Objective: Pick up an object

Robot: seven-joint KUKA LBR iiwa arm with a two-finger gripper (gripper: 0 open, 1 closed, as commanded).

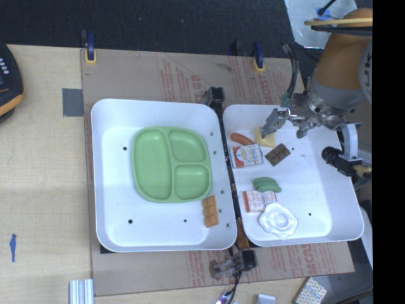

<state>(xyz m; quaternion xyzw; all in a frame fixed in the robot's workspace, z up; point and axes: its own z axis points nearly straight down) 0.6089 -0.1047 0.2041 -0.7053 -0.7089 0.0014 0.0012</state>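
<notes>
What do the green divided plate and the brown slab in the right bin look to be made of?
The green divided plate looks like moulded plastic with a matte, even colour and soft rounded compartment edges. The brown slab is small, flat and dark, possibly a plastic toy chocolate piece; it is too small to tell its finish.

Wooden bench (38, 182), cardboard sheet (158, 65), dark floor (158, 5)

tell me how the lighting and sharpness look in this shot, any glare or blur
In the camera view the light is even and soft; the left bin shows a faint grey shading along its inner left wall, and the white object in the right bin nearly washes out against it. The green plate is fairly crisp, while the gripper looks slightly soft, and print on the small packets is unreadable.
</notes>
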